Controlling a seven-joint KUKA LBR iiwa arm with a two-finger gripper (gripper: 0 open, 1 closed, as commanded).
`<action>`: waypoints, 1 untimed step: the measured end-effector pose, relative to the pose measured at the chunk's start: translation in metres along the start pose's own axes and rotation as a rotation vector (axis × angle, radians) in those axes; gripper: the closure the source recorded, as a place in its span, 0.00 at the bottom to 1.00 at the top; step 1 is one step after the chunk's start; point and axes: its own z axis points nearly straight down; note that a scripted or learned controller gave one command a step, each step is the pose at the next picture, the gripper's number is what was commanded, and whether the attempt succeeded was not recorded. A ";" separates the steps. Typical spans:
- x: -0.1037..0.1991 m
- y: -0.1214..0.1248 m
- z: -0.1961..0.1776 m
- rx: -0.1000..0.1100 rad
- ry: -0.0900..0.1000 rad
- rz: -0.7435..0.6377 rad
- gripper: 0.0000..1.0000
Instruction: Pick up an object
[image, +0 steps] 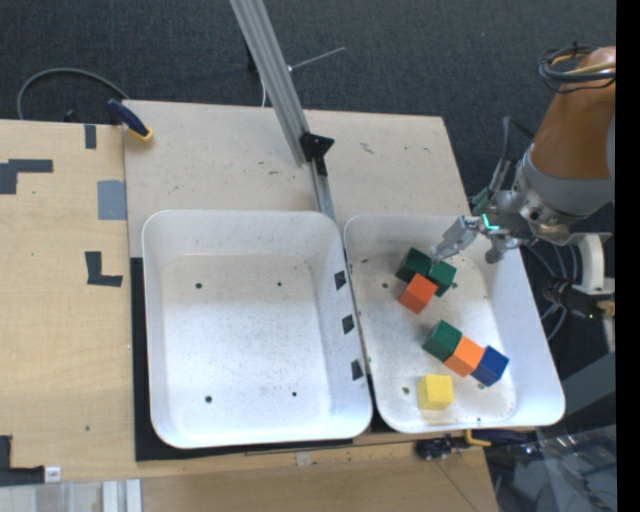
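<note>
Hovering over the right shallow white bin (520, 300), the grey two-finger gripper (452, 243) sat just above the green-and-orange block cluster (424, 278); claw state unclear, nothing visibly pinched, with a green-orange-blue block row (465, 353) and a yellow cube (435, 391) nearer the front.

In the right bin (520, 330), at the right of the frame, lie several small coloured blocks. Near its upper middle, a dark green block (414, 265) and a second green block (441, 272) touch each other, and an orange block (419, 292) touches them just below. Lower right, a green block (442, 340), an orange block (465, 355) and a blue block (490, 365) lie in one slanted row, touching. A yellow block (435, 391) lies alone near the bottom edge.
</note>
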 end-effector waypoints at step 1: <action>0.000 0.001 -0.002 -0.004 -0.001 -0.002 0.00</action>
